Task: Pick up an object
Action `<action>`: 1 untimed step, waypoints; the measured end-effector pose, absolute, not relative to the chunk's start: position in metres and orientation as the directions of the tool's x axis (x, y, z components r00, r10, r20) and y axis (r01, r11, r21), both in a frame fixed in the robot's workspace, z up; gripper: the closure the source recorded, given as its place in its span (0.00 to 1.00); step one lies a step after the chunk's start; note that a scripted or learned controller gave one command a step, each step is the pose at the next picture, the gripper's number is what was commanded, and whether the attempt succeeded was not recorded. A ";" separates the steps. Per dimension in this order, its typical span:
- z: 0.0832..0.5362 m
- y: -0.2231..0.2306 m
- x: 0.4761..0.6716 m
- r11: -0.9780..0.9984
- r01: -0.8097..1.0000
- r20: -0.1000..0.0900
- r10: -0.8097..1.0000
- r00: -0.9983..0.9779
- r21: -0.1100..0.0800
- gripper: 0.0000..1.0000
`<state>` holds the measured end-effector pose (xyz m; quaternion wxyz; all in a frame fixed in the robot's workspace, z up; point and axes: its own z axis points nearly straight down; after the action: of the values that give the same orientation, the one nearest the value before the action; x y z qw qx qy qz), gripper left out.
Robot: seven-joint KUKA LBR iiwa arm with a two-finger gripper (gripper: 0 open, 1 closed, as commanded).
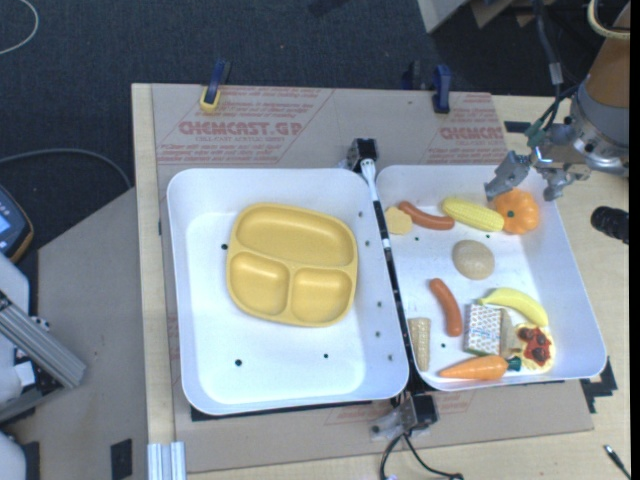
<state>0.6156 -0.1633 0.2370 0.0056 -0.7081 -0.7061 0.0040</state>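
Hovering spread-fingered and empty over the right bin (575, 268), the tool (527, 175) is nearing the orange fruit (517, 211) (just beside the corn (472, 214)), probably needing to descend and close next.

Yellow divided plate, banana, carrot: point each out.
yellow divided plate (292, 264), camera view, central ridge between compartments
banana (517, 302), camera view, middle of its curve
carrot (473, 369), camera view, middle of its body
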 end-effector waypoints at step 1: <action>0.246 -0.163 0.618 0.000 1.000 -0.001 1.000 0.000 0.001 0.00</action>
<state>0.6181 -0.1629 0.2457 -0.0006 -0.7071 -0.7071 -0.0001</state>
